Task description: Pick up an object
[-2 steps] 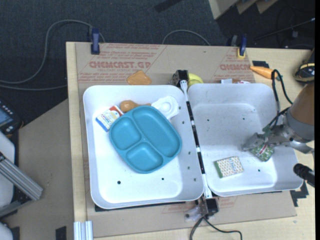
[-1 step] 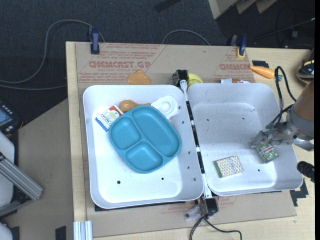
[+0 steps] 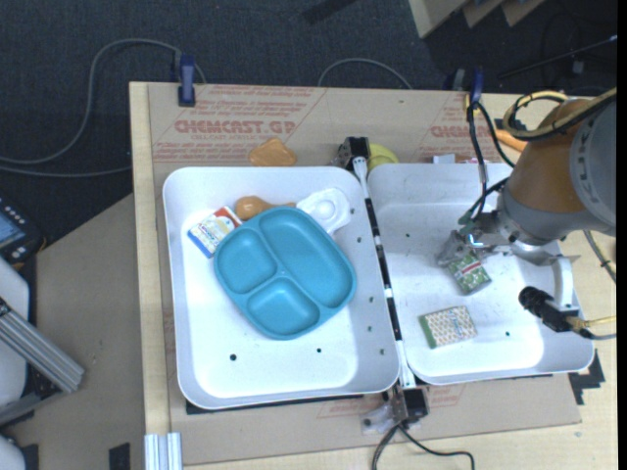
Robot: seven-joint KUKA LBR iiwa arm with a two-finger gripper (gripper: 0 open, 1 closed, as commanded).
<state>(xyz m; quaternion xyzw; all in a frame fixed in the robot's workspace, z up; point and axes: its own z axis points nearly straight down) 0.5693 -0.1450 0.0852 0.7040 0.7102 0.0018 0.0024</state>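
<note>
A: Grey gripper [image 3: 468,246] down in right bin [image 3: 509,355], directly over green packet [image 3: 472,276]. Grip state: cannot tell.

B: Alternative?

A: Second packet [image 3: 448,325] just below-left, lying flat, long axis roughly across the bin.

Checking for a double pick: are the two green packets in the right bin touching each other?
Apart. The camera view shows bare white bin floor between the upper green packet and the lower green packet.
</note>
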